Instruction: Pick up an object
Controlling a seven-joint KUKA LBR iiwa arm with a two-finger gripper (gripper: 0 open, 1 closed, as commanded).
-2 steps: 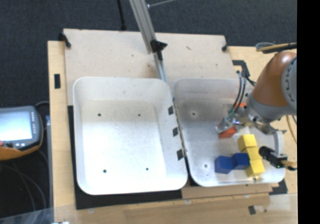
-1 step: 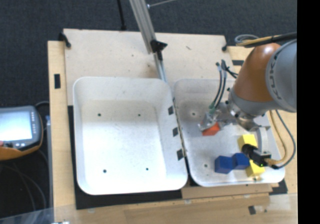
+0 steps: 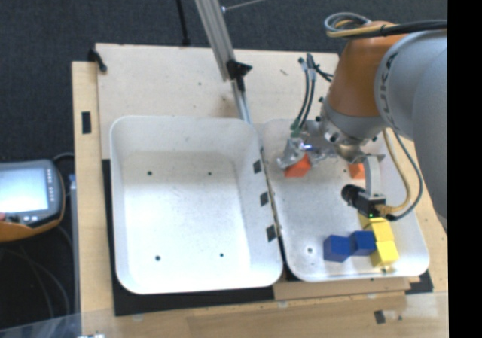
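1. I see the gripper (image 3: 295, 153) low in the right bin (image 3: 316, 261), near its upper left corner, with an orange block (image 3: 298, 168) just under its tip.
2. I cannot tell how far the jaws stand apart, nor whether they have the block — the wrist hides them.
3. My judgement: the reach is made, the grasp unproven, the lift not yet done.
4. 3 other pieces lie near the front — a blue block (image 3: 339, 247), a yellow block (image 3: 383, 241), and another orange piece (image 3: 356, 171) by the wrist.
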